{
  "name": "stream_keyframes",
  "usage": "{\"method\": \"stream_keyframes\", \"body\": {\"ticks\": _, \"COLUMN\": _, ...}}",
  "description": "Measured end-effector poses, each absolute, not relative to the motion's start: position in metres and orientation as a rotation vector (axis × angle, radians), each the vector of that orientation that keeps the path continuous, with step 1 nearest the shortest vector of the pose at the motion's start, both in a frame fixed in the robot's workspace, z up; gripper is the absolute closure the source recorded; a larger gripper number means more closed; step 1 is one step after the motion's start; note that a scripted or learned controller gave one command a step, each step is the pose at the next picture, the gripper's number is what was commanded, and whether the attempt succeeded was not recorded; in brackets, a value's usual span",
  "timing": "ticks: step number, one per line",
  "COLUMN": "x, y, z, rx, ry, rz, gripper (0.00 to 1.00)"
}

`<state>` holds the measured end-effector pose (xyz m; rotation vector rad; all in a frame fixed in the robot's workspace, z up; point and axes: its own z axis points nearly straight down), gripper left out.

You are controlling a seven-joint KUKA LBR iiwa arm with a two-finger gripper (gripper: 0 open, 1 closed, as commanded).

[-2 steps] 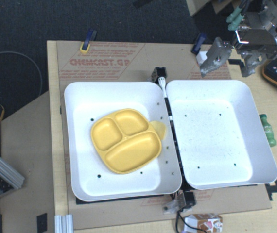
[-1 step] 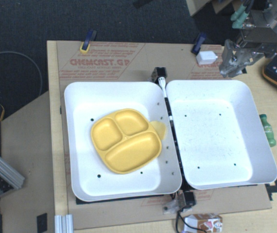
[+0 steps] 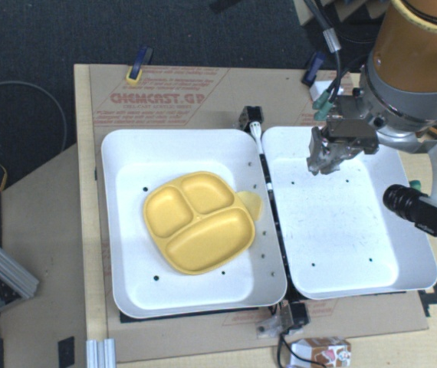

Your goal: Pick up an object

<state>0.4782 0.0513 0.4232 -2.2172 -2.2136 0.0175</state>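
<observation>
Yellow divided plate point(image 3: 198, 222) lay flat in left bin point(image 3: 119, 205) | gripper point(image 3: 323, 164) hovered right of plate, over right bin point(image 3: 402, 271) | grasp state undeterminable, nothing seen held

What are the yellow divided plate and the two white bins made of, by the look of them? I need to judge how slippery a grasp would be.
The yellow three-compartment plate looks like moulded plastic with a smooth, slightly satin finish: rounded ridges, uniform colour, soft highlights. The two shallow white bins look like thin formed plastic, smooth and faintly glossy, with rounded corners and rolled rims. Both are probably slippery, though the picture cannot confirm it.
</observation>
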Motion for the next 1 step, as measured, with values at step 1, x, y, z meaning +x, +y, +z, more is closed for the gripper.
{"method": "stream_keyframes", "body": {"ticks": 1, "x": 0.4802, "y": 0.0514, "z": 0.4406, "rx": -2.224, "ry": -2.223, "rz": -0.006, "gripper": 1.0}}
